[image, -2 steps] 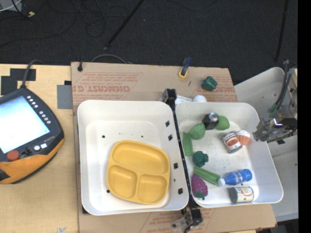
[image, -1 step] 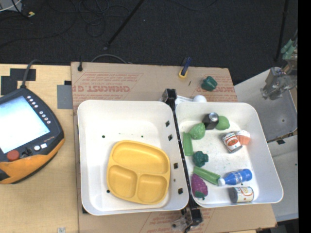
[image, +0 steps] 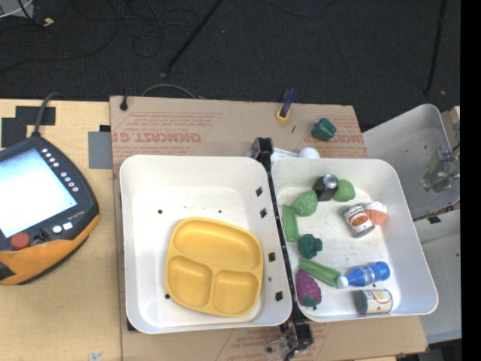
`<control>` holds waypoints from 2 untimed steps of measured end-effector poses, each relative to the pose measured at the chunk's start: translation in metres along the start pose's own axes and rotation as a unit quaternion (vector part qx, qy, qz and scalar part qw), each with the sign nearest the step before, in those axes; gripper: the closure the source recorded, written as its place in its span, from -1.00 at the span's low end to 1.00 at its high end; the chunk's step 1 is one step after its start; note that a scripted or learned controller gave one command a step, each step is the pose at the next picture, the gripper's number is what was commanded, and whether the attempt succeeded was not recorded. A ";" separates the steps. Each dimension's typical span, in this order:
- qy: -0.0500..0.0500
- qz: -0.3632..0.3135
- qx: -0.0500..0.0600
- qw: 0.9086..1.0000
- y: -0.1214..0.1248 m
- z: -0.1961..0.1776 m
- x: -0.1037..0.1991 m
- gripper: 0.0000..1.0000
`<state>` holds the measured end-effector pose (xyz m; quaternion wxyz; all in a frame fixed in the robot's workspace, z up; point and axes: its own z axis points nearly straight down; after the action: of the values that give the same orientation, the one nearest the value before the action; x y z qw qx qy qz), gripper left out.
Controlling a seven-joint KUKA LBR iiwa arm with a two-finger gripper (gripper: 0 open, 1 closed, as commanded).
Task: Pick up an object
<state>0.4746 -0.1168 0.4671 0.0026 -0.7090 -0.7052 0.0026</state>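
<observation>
The right bin holds several small items. A dark can stands at the back between a green leafy toy and a round green piece. A red-labelled can lies beside an orange piece. A dark teal toy sits mid-bin, with a green cucumber and a blue bottle in front of it. Purple grapes and a tan can lie at the front. A long green piece rests along the left wall.
The left bin carries a yellow divided plate. Behind the bins on the cardboard lie a teal block, a white ball and a blue-yellow clip. A control pendant lies at far left. A grey panel stands at right.
</observation>
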 end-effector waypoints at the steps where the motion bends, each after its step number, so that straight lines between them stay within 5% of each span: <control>1: 0.002 -0.002 0.006 1.000 0.000 0.231 0.012 1.00; 2: 0.001 0.000 -0.001 1.000 0.002 0.213 0.008 1.00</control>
<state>0.4750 -0.1089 0.2544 0.0021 -0.7094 -0.7048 0.0014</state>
